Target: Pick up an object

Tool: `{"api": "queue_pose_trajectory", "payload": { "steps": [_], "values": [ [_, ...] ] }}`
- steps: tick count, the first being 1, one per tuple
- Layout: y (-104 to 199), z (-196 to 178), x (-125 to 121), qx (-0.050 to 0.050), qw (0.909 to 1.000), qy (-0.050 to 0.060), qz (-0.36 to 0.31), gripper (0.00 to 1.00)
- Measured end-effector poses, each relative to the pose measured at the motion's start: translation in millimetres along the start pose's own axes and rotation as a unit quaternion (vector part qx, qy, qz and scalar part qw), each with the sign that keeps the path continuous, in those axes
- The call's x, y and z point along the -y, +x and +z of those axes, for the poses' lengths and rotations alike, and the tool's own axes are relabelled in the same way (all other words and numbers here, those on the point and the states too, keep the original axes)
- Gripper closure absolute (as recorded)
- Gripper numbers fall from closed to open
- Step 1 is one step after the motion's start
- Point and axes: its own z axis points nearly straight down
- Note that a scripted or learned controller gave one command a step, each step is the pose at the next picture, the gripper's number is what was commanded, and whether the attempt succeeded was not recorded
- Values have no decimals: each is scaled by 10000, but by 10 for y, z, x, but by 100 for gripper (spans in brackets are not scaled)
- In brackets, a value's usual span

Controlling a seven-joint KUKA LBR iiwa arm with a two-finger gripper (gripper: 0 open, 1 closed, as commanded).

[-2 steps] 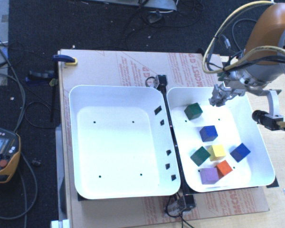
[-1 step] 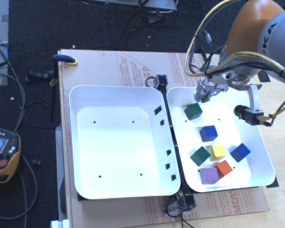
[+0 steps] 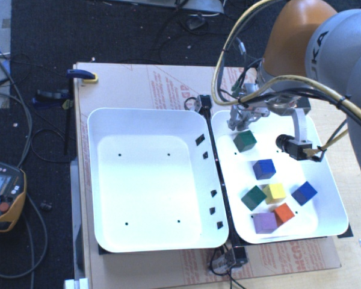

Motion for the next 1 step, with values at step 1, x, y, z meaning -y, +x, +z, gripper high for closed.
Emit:
{"api": "queue_pose_trajectory", "payload": {
  "steps": [1],
  "values": [
    [536,-45,-130,-2,10000,-3,-4,100]
  ]
}}
